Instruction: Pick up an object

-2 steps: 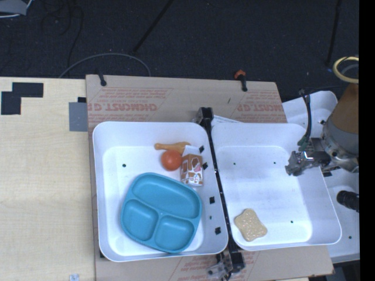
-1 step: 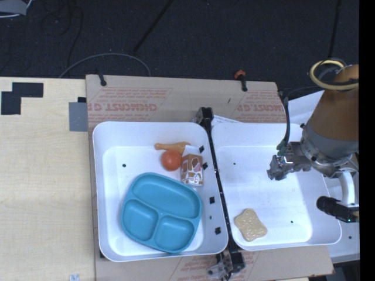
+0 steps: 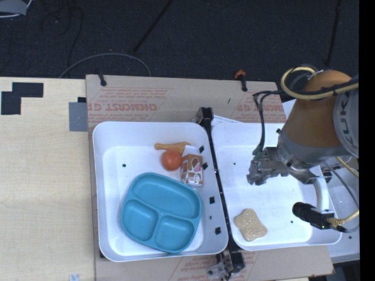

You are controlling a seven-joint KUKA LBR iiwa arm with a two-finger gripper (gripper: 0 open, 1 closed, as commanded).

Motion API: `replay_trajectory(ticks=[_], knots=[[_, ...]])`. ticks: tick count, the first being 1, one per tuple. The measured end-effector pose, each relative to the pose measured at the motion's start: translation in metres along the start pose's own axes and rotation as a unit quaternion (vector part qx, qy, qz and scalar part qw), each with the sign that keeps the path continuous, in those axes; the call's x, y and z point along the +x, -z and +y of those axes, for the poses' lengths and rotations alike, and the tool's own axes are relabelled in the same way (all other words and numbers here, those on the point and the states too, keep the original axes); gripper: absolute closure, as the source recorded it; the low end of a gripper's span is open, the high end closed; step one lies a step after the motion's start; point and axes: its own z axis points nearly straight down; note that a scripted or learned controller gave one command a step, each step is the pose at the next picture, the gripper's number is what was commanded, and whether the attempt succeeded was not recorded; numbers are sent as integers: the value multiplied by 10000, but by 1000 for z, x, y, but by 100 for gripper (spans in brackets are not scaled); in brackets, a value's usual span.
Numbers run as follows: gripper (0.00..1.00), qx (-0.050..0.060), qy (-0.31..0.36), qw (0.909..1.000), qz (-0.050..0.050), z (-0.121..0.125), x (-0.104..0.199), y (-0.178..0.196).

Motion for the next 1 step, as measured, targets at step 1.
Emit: replay_trajectory(ticks=[1], knots=[[100,2,-1,10000,-2,-10,43,-2]])
